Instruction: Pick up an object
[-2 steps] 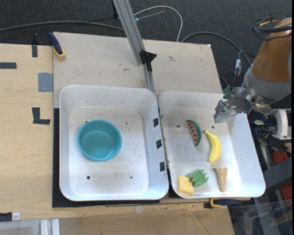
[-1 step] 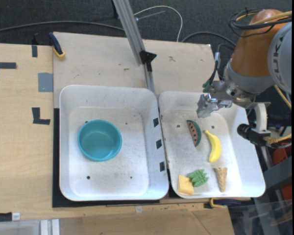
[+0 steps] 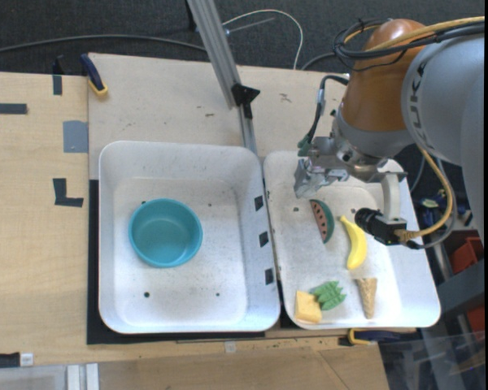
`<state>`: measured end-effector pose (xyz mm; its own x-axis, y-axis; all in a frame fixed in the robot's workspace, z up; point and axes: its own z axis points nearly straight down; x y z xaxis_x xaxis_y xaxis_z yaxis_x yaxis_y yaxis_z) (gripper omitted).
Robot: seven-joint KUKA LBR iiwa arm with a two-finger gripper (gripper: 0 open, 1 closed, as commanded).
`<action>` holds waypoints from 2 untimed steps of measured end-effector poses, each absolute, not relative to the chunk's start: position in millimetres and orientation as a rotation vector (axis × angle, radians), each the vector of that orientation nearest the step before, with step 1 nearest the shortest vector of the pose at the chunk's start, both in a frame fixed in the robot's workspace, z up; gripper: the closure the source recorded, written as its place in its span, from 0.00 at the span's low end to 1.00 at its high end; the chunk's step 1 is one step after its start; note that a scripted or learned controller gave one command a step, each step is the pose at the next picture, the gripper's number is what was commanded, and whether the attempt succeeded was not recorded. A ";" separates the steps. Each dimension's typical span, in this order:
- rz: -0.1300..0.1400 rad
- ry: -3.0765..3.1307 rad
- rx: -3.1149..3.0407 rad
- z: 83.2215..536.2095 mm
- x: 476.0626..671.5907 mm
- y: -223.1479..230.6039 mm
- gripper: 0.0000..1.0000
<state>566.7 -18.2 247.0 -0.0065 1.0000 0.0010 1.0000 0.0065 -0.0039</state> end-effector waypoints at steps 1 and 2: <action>0.002 -2.228 -2.212 232.7 580.8 39.2 1.00; -0.001 -2.228 -2.213 235.7 599.2 86.7 1.00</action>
